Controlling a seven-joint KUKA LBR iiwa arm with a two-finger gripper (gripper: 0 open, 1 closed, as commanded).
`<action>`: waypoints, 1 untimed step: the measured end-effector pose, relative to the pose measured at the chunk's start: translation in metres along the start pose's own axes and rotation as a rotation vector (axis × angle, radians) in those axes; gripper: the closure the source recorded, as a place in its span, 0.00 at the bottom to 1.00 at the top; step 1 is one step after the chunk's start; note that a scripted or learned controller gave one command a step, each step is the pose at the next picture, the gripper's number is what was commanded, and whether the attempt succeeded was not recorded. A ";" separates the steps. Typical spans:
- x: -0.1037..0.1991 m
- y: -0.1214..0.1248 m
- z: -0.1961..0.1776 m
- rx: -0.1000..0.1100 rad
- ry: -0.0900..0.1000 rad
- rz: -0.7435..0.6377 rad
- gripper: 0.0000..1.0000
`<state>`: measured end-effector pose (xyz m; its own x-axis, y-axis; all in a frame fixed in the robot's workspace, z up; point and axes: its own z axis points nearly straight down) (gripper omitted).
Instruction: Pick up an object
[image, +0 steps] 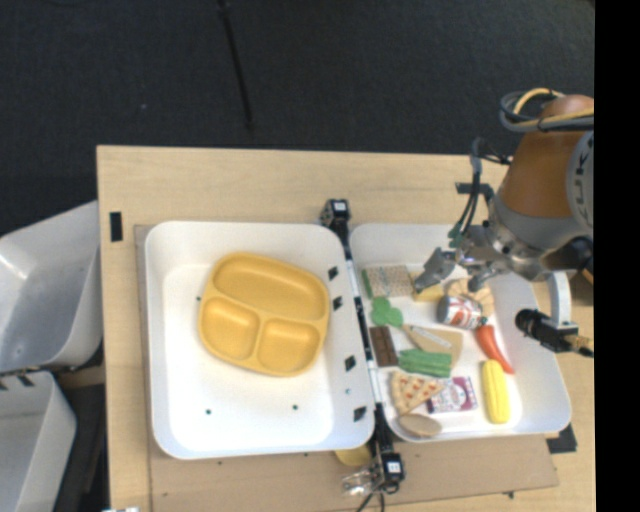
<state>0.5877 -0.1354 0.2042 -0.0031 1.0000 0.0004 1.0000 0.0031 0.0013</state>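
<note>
At the near edge of the right bin lay a pale oval piece, with a pizza slice just beyond it, a purple-and-white packet at its three o'clock and a yellow corn cob further right. Beyond these sat a green block, a brown bar, a tan wedge and an orange carrot. The left bin held a yellow divided plate, well apart from the toys.

Further back, a red-and-silver can lay just beside the carrot at its eleven o'clock. The gripper hung over the far part of the right bin, its fingers spread apart with nothing between them, the can near below at six o'clock. A speckled rectangular piece lay at its nine o'clock.

Judgement: no object had been lifted. The approach appeared underway; descent, closing and lifting were all left to do.
</note>
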 end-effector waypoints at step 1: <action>-0.039 -0.056 0.108 0.010 0.001 0.006 0.00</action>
<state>0.5315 -0.1750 0.0961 0.0027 1.0000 0.0018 1.0000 -0.0027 -0.0091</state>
